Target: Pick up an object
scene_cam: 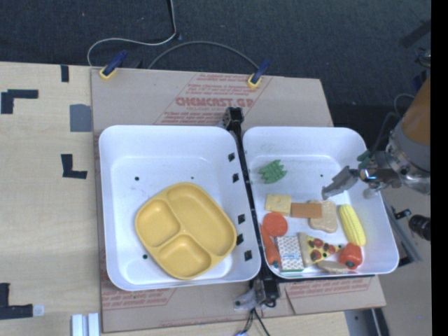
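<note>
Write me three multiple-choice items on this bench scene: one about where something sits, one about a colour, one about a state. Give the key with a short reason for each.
1. Where does the yellow divided tray lie?
A. In the left bin
B. In the right bin
C. On the cardboard outside both bins

2. What colour is the leafy toy near the top of the right bin?
A. Red
B. Green
C. Blue

3. What is between the fingers of the claw?
A. The corn cob
B. The tomato
C. Nothing

Key:
1. A, the tray rests on the floor of the left bin, by itself.
2. B, the leafy piece is plainly green against the white floor.
3. C, the claw hangs over bare white floor above the food pile, and the corn cob and tomato both lie in the bin apart from it.
</note>
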Available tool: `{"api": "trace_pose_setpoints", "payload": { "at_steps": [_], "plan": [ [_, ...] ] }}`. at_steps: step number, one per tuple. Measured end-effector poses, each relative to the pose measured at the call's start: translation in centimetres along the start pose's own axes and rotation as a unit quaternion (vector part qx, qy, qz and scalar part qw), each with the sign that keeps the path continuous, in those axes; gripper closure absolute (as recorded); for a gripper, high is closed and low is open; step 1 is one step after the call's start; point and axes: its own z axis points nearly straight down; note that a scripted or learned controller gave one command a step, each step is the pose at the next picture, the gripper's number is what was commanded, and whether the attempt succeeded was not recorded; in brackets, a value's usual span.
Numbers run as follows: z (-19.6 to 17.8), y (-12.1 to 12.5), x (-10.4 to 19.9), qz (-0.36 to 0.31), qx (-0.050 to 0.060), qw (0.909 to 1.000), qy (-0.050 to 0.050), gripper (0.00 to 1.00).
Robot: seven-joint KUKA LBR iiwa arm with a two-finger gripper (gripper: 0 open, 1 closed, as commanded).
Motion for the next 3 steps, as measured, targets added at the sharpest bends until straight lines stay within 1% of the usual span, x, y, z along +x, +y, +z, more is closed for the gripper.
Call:
{"api": "trace_pose_setpoints", "payload": {
  "at_steps": [1,2,3],
  "plan": [
    [12.9,1.6,-5.8,0.003,0.006,1.0000,0.000,0.00],
    [17.6,0.3,-7.0,0.001,-0.005,1.0000,-0.003,0.00],
    [18.6,5.4,-7.5,-0.002,-0.002,1.0000,0.001,0.00]
  ]
}}
